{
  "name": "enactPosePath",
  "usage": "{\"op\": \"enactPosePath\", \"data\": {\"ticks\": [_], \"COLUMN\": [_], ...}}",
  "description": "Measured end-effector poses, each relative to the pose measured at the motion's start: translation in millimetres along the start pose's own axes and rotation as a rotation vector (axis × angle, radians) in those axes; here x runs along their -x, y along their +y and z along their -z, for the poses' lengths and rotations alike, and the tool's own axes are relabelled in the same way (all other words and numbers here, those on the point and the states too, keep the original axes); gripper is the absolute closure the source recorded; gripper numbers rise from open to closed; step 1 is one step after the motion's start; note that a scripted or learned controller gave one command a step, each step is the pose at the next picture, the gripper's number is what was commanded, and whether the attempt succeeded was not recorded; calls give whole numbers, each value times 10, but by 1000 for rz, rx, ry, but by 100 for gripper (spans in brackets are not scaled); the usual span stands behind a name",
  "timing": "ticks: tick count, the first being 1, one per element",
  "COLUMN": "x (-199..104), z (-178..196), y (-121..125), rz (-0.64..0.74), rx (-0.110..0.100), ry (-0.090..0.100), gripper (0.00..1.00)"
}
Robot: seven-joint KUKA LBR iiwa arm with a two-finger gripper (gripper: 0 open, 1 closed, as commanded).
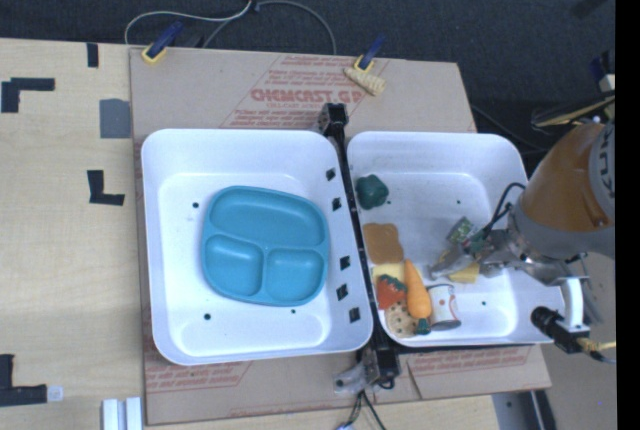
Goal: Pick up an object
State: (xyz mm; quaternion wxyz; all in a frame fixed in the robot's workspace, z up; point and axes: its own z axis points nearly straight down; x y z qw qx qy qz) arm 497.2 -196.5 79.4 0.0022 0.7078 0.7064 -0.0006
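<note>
The camera looks down on two white bins that stand side by side on a cardboard sheet [300, 93]. The left bin [170, 168] holds a blue tray [265, 245] with three compartments, lying flat near its middle.

The right bin [430, 153] holds several small things. A dark green lump [373, 189] lies near the wall between the bins. Below it is a brown slice [382, 241], and just beside that an orange carrot [416, 290], which points toward the near wall. A red piece [388, 289] touches the carrot on its left side. A small white thing [441, 303] lies to the right of the carrot.

The arm [565, 193] comes in from the right, over the right edge of the right bin. The gripper [468, 251] is low in this bin, among a greenish object and a yellow piece [465, 272]. How far the claw is open I cannot tell, and I cannot tell whether anything is between the fingers.
</note>
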Motion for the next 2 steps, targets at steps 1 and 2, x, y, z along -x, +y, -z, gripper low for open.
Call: {"op": "enactPosePath", "data": {"ticks": [1, 2], "x": [12, -521], "z": [176, 64], "y": [27, 931], "rz": [2, 9], "rx": [4, 4], "ry": [-2, 1], "gripper": [100, 100]}}
